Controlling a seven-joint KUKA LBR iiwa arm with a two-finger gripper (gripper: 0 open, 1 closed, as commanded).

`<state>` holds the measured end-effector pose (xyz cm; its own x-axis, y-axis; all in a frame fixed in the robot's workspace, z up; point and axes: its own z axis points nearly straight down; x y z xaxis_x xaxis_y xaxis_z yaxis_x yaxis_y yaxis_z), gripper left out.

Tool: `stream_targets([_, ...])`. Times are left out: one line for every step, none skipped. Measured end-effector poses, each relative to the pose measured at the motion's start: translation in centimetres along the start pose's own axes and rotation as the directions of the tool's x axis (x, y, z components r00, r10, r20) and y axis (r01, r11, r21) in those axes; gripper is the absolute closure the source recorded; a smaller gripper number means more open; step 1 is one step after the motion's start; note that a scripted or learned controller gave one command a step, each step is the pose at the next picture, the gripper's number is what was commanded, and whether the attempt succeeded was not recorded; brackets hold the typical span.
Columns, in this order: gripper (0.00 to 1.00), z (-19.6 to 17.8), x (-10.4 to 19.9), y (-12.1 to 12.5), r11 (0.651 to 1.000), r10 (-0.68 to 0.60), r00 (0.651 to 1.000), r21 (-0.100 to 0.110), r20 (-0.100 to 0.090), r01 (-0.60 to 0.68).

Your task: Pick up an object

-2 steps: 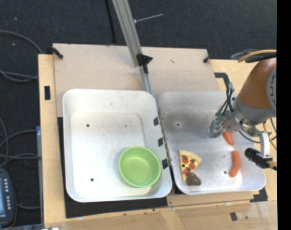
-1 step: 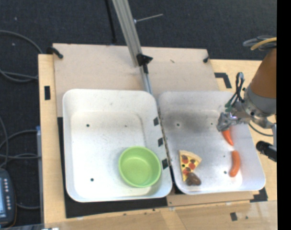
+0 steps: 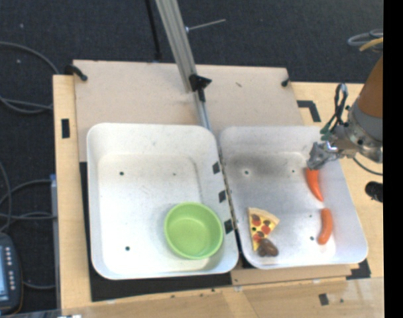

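Gripper (image 3: 319, 156) sits low over the right bin (image 3: 281, 144), at the upper end of a carrot (image 3: 314, 184); its tip appears to touch or hover just above that end. Whether the claw is spread or pressed together cannot be told. The carrot lies flat on the bin floor, not lifted. A sausage (image 3: 325, 226) and pizza slice (image 3: 262, 225) lie nearby. A green bowl (image 3: 193, 230) rests in the left bin (image 3: 122, 151). Judgement: the carrot is the likely target, being nearest the arm
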<state>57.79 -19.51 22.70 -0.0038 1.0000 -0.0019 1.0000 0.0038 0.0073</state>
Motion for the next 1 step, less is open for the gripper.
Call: stream_targets([1.0,-1.93,-0.09,0.12,1.0,-0.001,1.0,0.003,-0.001,0.001])
